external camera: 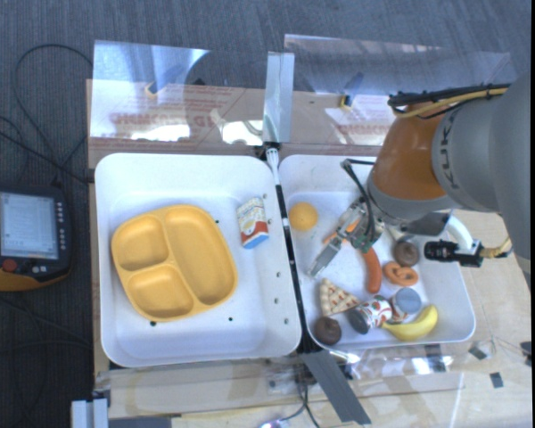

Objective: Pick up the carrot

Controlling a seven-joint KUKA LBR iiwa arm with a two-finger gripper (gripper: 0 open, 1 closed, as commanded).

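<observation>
My claw (337,243) hangs low in the right white bin (464,328), fingers spread wide and empty, angled beside the slim orange carrot (373,269) for a sideways pinch.

Wooden bench (205,390), two white bins (160,172) side by side

1. Premises: a robotics laboratory or test cell, not a home or kitchen.
2. An industrial grey arm (481,150) with an orange band reaches over a wooden surface (205,390).
3. A handheld control pendant (22,234) with a screen lies on grey carpet (160,7), cabled.
4. Two white bins (196,172) sit side by side, clear panels (152,69) standing behind them.
5. Contents are toy foods and a yellow compartment tray (171,261).
</observation>
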